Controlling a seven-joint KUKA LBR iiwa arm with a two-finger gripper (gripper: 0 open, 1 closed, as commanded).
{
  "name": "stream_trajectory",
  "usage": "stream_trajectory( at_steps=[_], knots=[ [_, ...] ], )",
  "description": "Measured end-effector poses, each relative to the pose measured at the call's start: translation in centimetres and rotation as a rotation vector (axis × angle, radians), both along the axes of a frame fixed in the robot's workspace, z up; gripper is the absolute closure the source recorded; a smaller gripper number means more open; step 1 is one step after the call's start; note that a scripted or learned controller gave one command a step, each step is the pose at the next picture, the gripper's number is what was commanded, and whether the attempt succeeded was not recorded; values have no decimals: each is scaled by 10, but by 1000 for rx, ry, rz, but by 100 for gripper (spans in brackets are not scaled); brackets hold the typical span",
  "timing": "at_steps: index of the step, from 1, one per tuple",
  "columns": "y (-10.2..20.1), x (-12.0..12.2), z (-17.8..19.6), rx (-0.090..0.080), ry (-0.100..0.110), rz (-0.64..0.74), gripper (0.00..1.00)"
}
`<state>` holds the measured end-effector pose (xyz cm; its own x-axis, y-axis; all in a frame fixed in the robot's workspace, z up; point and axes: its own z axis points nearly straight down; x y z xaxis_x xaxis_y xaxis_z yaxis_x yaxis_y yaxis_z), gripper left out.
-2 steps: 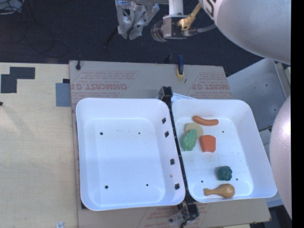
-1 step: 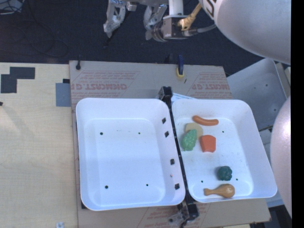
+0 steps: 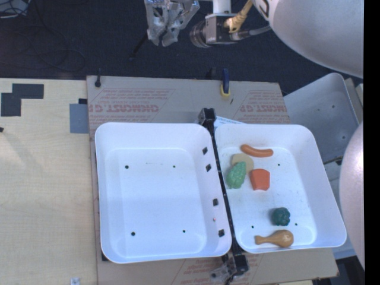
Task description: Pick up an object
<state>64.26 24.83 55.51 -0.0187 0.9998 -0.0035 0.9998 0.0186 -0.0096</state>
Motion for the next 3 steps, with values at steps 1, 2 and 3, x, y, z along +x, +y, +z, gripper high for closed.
stream_trajectory(
  at_steps=[1,2,3],
  knots=[
    [0,0,0,0,1,1,0],
    [2,0,9,-1,2,7,100],
    [1,0,8,-1,3,9,0]
  ],
)
